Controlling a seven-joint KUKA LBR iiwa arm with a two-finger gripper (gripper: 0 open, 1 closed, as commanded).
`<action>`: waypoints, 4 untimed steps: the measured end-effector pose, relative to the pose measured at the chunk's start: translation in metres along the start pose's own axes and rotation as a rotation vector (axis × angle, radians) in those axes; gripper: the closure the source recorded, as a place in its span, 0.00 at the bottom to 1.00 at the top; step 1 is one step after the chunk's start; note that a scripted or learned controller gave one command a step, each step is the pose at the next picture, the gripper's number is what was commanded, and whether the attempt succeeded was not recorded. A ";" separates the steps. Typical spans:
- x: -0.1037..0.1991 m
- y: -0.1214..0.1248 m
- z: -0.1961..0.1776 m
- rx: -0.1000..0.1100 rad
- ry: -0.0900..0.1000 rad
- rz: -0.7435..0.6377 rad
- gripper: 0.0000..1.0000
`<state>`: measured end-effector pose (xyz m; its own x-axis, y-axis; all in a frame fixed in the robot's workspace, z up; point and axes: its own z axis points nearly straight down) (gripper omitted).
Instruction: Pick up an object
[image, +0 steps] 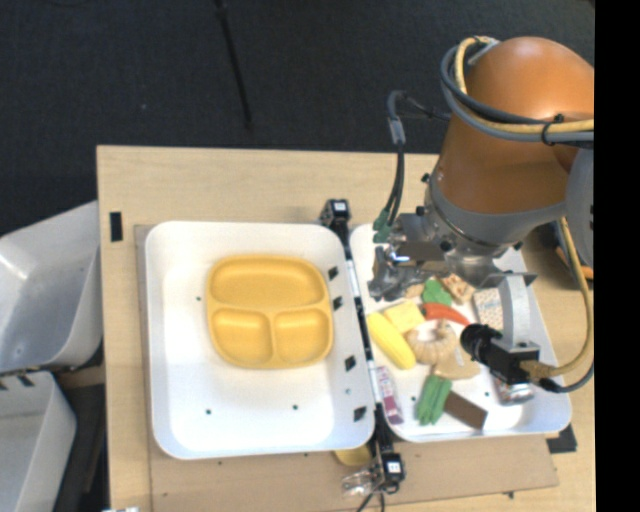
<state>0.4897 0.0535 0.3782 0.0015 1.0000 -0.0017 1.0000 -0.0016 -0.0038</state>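
Bench (120, 190) of pale wood carries my two shallow white bins side by side. The left white bin (180, 400) holds a yellow plastic divided plate (270, 310), three compartments, lying flat near its middle. The right white bin (545, 415) is crowded with small things, and my grey arm with its orange band (515, 110) hangs over its upper part. My claw (392, 275) is down at the bin's upper left corner, just beside the divider; whether it is spread or pinched I cannot tell. Just below it lie a yellow toy corn cob (392, 345) and a pale yellow block (405, 318), touching. Near them sit a green and red toy vegetable (440, 300), a tan lumpy piece (432, 345), a green toy pod (433, 398) and a brown block (466, 410).
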 end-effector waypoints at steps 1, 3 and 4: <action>0.006 0.000 -0.032 -0.007 0.002 -0.006 1.00; 0.029 0.000 0.002 -0.001 0.000 -0.007 1.00; 0.054 0.000 -0.047 -0.009 0.003 -0.007 1.00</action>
<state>0.4901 0.1076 0.4254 -0.0057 1.0000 0.0016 1.0000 0.0057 0.0052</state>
